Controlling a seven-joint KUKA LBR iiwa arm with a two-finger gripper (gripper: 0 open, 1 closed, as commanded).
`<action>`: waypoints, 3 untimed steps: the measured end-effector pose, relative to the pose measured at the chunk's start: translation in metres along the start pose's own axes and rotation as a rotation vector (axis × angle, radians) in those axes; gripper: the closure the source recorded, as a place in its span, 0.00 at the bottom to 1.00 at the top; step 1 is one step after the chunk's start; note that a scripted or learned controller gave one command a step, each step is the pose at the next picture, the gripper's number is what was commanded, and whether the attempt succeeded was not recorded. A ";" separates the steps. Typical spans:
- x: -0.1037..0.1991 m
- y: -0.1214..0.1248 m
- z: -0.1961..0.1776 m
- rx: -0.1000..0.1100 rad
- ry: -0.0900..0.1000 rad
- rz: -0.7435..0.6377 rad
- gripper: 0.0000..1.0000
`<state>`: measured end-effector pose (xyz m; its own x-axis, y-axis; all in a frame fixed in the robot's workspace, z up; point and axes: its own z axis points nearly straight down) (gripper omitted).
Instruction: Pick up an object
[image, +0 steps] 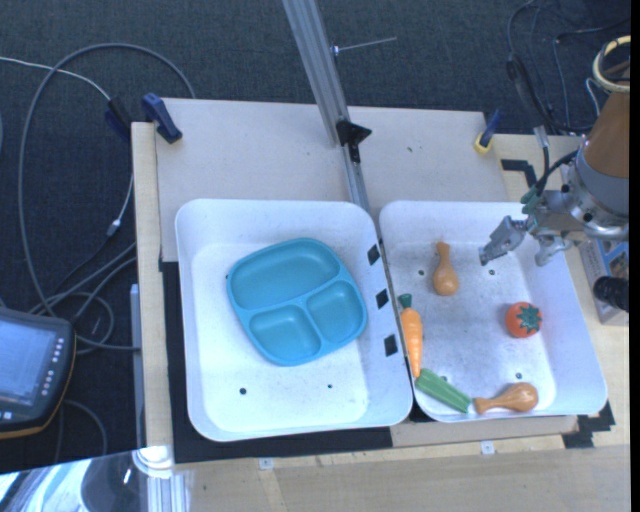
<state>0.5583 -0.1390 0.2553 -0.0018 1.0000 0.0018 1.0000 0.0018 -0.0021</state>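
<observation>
Light is even, cool and fairly bright, seemingly from overhead, so the two white bins (290, 420) read nearly washed out while the dark carpet (80, 120) around the bench stays murky. Shadows are soft and short; a faint one sits under the blue tray (295, 300). Focus is moderate throughout, with slight softness and grain, and the gripper (520, 243) at the right looks a little blurred.

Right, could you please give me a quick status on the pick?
Gripper over right bin's upper right corner, nothing held. Tomato and chicken drumstick nearest, untouched. Nothing in the way.
</observation>
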 end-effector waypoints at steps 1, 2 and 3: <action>0.000 0.000 0.000 0.000 0.000 0.001 0.00; -0.006 0.007 0.054 0.005 0.000 0.002 0.00; -0.012 0.001 0.100 0.005 0.000 0.002 0.00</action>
<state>0.5590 -0.1509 0.1551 0.0005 1.0000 0.0021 1.0000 -0.0005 -0.0070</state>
